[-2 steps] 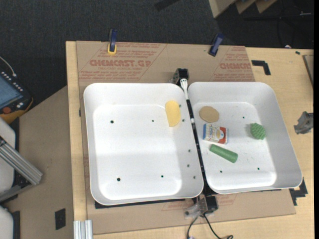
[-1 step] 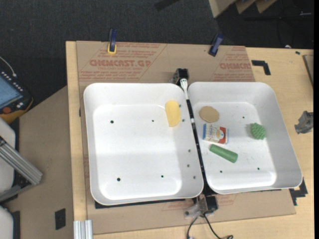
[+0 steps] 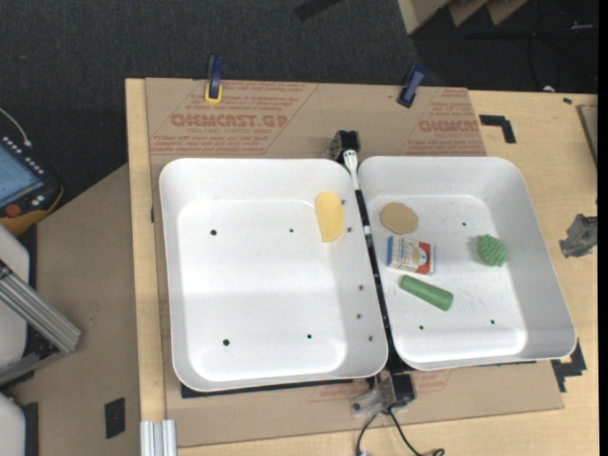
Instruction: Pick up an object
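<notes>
Two smooth white bins: the left bin (image 3: pixel 190 283) holds one pale-yellow oblong (image 3: pixel 330 217), the right bin (image 3: pixel 532 255) one tan disc (image 3: pixel 399 218), one printed carton (image 3: pixel 410 255), one green cylinder (image 3: pixel 425 293) and one knobbly green lump (image 3: pixel 491 250), while the grey gripper (image 3: pixel 579 236) sits just outside the right bin, its grip impossible to tell.

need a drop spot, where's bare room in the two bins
The left bin is bare apart from a yellow piece by its right wall. In the right bin, a tan disc, small carton, green cylinder and green knobbly piece crowd the middle; its front strip is free.
</notes>
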Tool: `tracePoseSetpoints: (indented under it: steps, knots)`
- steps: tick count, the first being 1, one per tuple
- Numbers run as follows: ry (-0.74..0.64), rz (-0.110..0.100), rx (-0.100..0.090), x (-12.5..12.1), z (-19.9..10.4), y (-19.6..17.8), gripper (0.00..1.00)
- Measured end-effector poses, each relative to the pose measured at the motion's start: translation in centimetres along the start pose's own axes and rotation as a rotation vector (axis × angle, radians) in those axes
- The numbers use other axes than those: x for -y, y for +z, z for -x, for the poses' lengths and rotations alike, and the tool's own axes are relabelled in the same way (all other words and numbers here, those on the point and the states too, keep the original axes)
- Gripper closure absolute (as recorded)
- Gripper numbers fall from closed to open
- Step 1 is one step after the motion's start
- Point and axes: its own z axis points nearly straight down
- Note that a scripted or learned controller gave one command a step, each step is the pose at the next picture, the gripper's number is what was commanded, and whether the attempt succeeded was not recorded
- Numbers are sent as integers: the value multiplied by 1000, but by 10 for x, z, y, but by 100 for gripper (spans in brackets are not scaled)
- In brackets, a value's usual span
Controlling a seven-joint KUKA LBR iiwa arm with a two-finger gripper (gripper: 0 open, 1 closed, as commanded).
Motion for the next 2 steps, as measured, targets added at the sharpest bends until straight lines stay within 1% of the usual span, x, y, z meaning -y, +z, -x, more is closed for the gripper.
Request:
tracePoseSetpoints:
  steps: [1, 2]
  knots:
    - [-1, 3, 2, 0, 0, -8, 100]
    - [0, 3, 1, 0, 0, -8, 100]
